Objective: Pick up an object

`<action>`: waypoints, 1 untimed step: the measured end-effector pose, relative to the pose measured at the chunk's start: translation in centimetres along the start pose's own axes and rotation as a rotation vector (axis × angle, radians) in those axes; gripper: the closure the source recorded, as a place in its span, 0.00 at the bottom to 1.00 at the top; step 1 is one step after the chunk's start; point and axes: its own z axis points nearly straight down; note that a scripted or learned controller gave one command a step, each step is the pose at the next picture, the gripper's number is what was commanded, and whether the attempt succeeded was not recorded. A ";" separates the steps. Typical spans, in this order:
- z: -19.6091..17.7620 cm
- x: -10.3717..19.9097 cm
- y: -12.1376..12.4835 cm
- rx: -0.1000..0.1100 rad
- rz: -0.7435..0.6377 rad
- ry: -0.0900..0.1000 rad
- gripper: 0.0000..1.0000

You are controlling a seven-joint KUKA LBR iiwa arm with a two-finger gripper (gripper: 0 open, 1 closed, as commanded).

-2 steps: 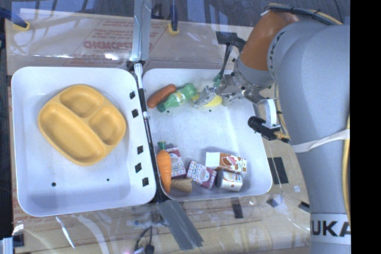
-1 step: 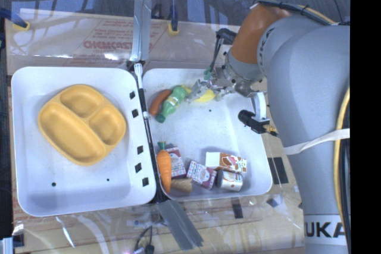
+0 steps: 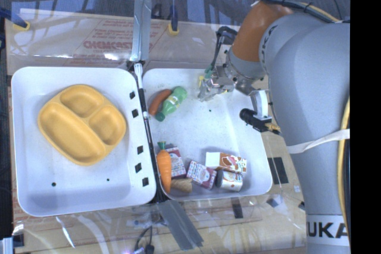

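My gripper point(image 3: 209, 90) hangs over the far part of the right bin point(image 3: 229, 128), pointing down near the bin floor, with the grey arm and its orange band point(image 3: 259, 27) behind it. A green bottle point(image 3: 172, 100) lies a little to its left, touching a red-orange sausage point(image 3: 158, 102). Along the bin's near edge lie a carrot point(image 3: 164, 171), small printed cartons point(image 3: 201, 174), a white block point(image 3: 212, 158) and a small can point(image 3: 231, 181). I see nothing held under the gripper.
The left bin point(image 3: 24, 146) holds a yellow divided plate point(image 3: 82, 123). A metal divider point(image 3: 141, 33) runs between the bins at the back. The arm's bulk covers the bench to the right of the right bin.
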 end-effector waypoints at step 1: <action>0.0 0.0 0.0 -0.001 -0.001 0.000 0.00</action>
